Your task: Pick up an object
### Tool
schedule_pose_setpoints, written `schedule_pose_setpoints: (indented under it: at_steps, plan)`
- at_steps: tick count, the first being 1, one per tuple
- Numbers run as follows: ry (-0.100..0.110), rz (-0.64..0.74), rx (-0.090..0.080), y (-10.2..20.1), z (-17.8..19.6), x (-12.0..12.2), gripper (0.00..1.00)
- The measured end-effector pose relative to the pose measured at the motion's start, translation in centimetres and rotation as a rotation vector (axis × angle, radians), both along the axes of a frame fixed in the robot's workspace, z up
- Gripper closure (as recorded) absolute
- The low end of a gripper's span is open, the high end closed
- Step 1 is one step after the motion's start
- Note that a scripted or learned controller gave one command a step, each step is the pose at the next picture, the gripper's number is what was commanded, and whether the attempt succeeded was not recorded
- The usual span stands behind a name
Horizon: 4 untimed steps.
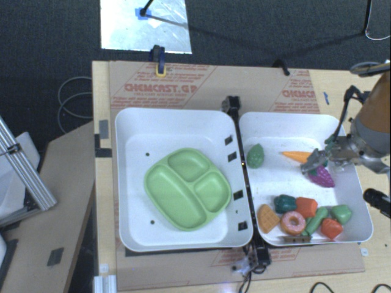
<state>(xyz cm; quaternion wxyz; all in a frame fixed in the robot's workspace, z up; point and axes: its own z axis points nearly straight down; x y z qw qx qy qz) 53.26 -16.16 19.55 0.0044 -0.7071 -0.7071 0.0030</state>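
The gripper [315, 162] sits low in the right bin [366, 218], right of center in the frame, touching the purple toy grapes [322, 177]. It is too blurry to tell its state. The grapes look light, hard and bumpy; squeezing their wide middle seems best.

A pale green divided plate [187, 189] is sitting in a white bin [131, 133], while orange carrot [295, 156], purple grapes [321, 176] and a pink-frosted doughnut [293, 223] are brightening its white neighbour [275, 124].
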Motion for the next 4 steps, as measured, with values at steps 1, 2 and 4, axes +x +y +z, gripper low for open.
schedule_pose_setpoints:
  at_steps: [1, 2, 4]
  plan:
    - [-0.01, 0.003, -0.002, 0.0, 0.5, 0.2, 0.0]
    - [-0.006, 0.001, -0.001, -0.5, -4.7, -0.7, 0.0]
    - [-0.009, 0.002, -0.001, -0.5, -11.3, 0.3, 0.0]
